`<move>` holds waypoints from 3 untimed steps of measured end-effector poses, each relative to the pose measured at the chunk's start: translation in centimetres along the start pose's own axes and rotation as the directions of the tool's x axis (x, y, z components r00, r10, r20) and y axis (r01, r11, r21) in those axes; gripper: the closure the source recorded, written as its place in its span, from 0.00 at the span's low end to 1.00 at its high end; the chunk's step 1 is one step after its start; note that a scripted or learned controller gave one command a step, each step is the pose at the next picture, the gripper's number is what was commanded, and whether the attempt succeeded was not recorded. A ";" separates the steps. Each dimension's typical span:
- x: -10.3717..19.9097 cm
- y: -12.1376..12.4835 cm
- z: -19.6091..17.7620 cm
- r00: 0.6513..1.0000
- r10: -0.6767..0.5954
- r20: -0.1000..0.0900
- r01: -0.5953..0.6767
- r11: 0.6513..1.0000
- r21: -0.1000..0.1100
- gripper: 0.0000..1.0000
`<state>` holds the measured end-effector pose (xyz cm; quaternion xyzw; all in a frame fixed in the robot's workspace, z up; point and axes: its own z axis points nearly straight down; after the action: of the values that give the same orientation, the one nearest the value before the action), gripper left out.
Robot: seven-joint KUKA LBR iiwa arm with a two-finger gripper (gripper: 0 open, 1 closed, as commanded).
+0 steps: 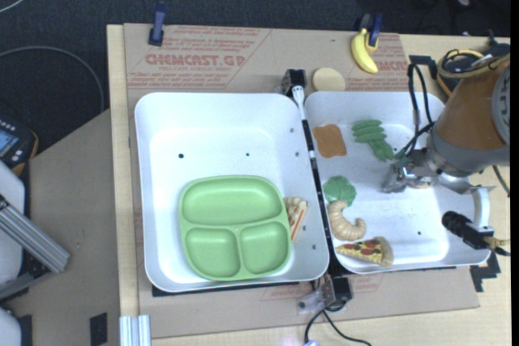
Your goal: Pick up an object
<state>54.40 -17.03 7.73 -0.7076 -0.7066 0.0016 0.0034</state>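
Right bin, holding the candidate picks: toast near the far-left corner, leaf just beside it toward the middle of the far edge, broccoli against the left edge, shrimp just below that, pizza at the near-left corner, overlapping the near rim.

Judged to be toy food throughout: light, stiff, smooth-skinned, likely to skid or tip under a glancing touch, not fragile. Flat pieces (toast, pizza, leaf) offering little height; best pinched across the narrow width. Shrimp and broccoli bulkier; best taken across the curved body or the crown.

Gripper low over bare bin floor near the middle, close to the leaf but apart from it, nothing seen held. Open or closed: cannot tell at this size. Arm entering over the right edge, wrist pitched down and leftward toward the floor.
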 end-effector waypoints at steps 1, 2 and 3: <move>5.6 3.0 -11.7 1.000 -0.009 0.003 0.009 1.000 -0.020 1.00; 12.1 0.5 -15.4 1.000 -0.008 0.001 0.008 1.000 -0.010 1.00; 18.2 -7.0 -18.2 1.000 -0.007 -0.001 0.007 1.000 -0.002 1.00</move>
<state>47.59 1.11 26.06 -0.7050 -0.7092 0.0005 0.0030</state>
